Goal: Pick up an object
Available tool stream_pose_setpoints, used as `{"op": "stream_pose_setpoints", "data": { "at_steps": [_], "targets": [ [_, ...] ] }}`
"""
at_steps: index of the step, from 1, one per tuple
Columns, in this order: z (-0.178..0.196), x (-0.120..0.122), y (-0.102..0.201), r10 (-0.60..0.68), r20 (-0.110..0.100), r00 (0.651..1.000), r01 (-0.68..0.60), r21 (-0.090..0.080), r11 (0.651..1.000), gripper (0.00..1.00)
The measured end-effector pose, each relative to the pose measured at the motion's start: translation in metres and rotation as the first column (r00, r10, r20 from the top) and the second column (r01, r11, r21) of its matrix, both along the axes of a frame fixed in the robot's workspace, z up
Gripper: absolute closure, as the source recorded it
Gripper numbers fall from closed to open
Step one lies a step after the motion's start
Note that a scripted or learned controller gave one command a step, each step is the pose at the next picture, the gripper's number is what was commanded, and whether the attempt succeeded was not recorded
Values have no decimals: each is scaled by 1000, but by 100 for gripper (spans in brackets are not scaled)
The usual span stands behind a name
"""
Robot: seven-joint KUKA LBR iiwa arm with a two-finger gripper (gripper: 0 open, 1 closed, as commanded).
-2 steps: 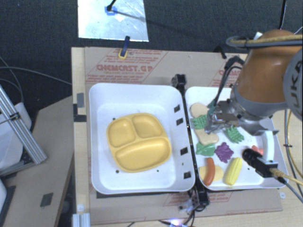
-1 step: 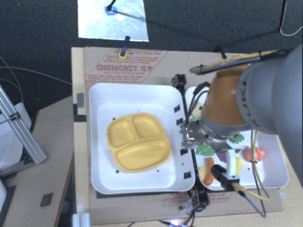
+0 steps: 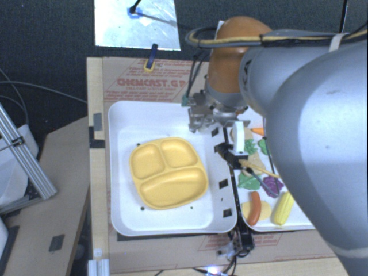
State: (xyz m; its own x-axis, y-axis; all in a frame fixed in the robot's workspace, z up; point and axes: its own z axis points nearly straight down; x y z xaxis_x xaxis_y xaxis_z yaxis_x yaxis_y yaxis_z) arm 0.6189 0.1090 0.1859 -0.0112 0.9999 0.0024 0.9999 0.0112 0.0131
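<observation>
A yellow three-part plate (image 3: 168, 172) lies in the middle of the left white bin (image 3: 122, 154). The right bin (image 3: 277, 227) holds several toy foods: a yellow corn cob (image 3: 282, 207), an orange sausage-like piece (image 3: 253, 207), purple grapes (image 3: 271, 184), green leafy pieces (image 3: 249, 181) and a small orange bit (image 3: 258, 131). My gripper (image 3: 199, 119) hangs over the far right corner of the left bin, beyond the plate, close to the wall between the bins. The big grey arm hides most of the right bin.
Both bins rest on a printed cardboard sheet (image 3: 144, 82). A small blue and yellow object (image 3: 151, 58) lies at its far edge, below a shiny sheet (image 3: 137, 16). An aluminium frame (image 3: 23, 154) stands at the left.
</observation>
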Motion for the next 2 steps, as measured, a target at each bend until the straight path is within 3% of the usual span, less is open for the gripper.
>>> {"op": "stream_pose_setpoints", "data": {
  "at_steps": [1,2],
  "targets": [
    [61,-24,52,-1,-7,1000,1,1,1000,100],
    [26,-97,66,-4,-21,1000,4,-2,1000,100]
  ]
}}
